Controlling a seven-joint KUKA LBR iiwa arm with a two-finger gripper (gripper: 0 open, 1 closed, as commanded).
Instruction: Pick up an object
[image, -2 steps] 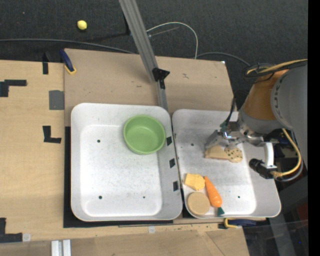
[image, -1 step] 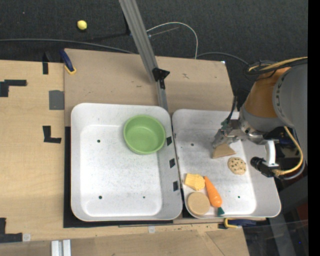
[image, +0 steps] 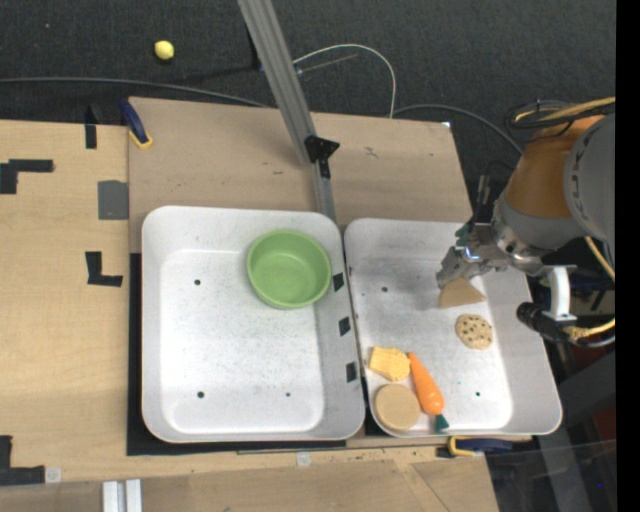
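Fingers of the grey two-finger gripper (image: 462, 270) point down and toward the left, their tips at the top edge of a tan wedge-shaped piece (image: 461, 292) lying on the floor of the right white bin (image: 530, 400). Whether the fingers are spread or closed cannot be told; no object shows between them. Wedge looks to be touching the fingertips, though contact is not certain.

Count, right bin: five items. One tan wedge, upper right part of the floor. One round speckled cookie (image: 474, 331), just below the wedge and apart from it. One yellow cheese-like block (image: 389, 363), near the bin's lower left. One orange toy carrot with a green end (image: 428, 389), lying at a slant just right of the block, touching it or nearly so. One round tan disc (image: 397, 407) in the lower left corner, under the block and beside the carrot.

Count, left white bin (image: 170, 400): one item, a green plastic bowl (image: 289, 268), upright, in the upper right part near the wall shared with the right bin.

Arm pose: wrist sits over the right bin's upper right edge, with the orange band (image: 540, 180) above it; the grey body (image: 595, 170) runs off the view's right side.
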